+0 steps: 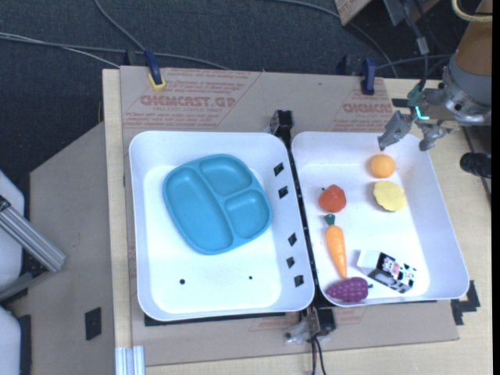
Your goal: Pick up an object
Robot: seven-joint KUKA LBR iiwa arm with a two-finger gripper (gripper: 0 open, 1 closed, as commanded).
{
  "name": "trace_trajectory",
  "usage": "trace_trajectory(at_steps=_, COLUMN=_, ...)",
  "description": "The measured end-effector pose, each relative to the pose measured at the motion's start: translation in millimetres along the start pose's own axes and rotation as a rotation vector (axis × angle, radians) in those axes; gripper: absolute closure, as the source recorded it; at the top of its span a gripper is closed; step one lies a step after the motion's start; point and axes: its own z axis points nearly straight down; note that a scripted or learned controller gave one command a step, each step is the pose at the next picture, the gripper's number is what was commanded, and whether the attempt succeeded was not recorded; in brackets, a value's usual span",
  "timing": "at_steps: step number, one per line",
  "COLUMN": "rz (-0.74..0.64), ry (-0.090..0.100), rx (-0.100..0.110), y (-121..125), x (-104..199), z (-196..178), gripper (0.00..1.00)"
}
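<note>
The right bin (445, 209) holds an orange ball-like fruit (382, 166), a yellow lemon-like piece (389, 196), a red tomato-like piece (332, 198), an orange carrot (336, 246), a purple grape bunch (348, 290) and a small black-and-white item (389, 269). My gripper (410, 132) hangs over the bin's far right corner, just above and right of the orange fruit. Its two fingers are spread apart with nothing between them.
The left bin (148, 233) holds a blue divided plate (217, 202). Black clips run along the seam between the bins (287, 209). Blue clamps (154, 70) hold the cardboard at the back edge. Cables lie on the dark floor behind.
</note>
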Motion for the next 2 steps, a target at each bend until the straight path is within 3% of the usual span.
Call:
trace_trajectory(at_steps=1, rz=0.000, ry=0.000, rx=-0.001, y=0.1, x=0.0, z=-0.3, gripper=0.00)
trace_trajectory(at_steps=2, rz=0.000, ry=0.002, rx=0.007, y=-1.5, x=2.9, z=63.0, gripper=0.00)
